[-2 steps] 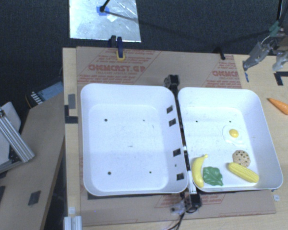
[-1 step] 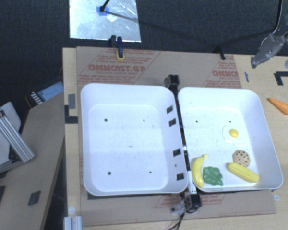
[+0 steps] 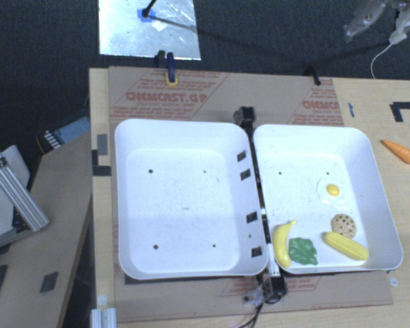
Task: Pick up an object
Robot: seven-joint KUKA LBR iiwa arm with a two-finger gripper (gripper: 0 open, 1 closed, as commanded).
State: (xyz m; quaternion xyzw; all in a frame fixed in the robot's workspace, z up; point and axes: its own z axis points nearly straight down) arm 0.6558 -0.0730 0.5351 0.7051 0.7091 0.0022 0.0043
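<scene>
Five toy foods sat in the right white plastic bin (image 3: 369, 156), all crowded at its near edge: yellow banana (image 3: 282, 243), green leafy piece (image 3: 303, 251), yellow corn cob (image 3: 346, 246), round brown cookie (image 3: 342, 225), fried egg (image 3: 332, 191). Grey two-finger gripper (image 3: 383, 16) hung at top right, off the bench, well apart from them; jaw state: cannot tell, blurred. Corn's long axis ran diagonally, clear of the wall. Left white bin (image 3: 133, 139) and an orange carrot (image 3: 401, 151) on the bench lay aside.
</scene>
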